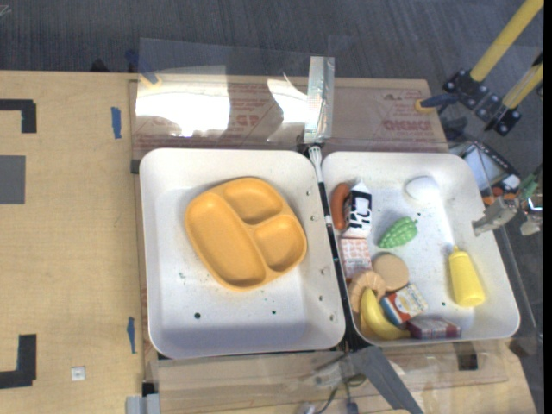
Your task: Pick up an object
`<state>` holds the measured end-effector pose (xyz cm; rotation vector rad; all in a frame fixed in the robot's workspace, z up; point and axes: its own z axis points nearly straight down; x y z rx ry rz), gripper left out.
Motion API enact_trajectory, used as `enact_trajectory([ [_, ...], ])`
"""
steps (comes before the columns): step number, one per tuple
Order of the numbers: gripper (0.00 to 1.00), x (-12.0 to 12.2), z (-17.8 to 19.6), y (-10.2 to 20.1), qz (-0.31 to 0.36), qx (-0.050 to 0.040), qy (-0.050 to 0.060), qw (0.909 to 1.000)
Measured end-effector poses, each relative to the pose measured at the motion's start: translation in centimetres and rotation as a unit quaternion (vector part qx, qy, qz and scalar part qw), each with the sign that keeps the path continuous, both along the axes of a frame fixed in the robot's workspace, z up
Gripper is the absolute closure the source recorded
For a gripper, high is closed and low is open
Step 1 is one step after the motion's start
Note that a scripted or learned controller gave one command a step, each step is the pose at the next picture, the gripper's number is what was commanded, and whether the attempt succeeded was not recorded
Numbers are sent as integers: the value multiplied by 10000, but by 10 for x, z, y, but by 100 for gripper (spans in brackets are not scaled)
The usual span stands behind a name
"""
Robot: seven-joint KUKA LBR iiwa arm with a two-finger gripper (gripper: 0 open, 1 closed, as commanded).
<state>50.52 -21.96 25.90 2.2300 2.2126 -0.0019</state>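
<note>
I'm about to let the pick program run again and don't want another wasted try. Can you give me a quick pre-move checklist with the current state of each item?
1. Objects available in the right bin: ok, yellow bottle, green item, banana and others lie there.
2. A target lying apart from the clutter: ok, the yellow bottle has bare floor around it.
3. Gripper position: ok, at the right bin's right rim.
4. Gripper open: cannot tell.
5. Left bin contents: ok, orange divided plate sits centred.

We see two smooth white plastic bins (164,317). Orange tray (246,231) looks matt plastic. We note a wood-look bench (69,231).
</note>
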Motion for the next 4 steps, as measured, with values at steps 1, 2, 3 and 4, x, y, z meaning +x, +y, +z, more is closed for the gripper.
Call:
enact_trajectory([
  [1, 0, -23, -162, 18, -812, 45, 2, 9967],
  [2, 100, -27, -156, 12, -888, -1, 25, 9960],
  [3, 100, -27, -77, 21, 53, -1, -5, 10000],
  [4, 100, 30, -30, 79, -990, 0, 0, 9951],
])
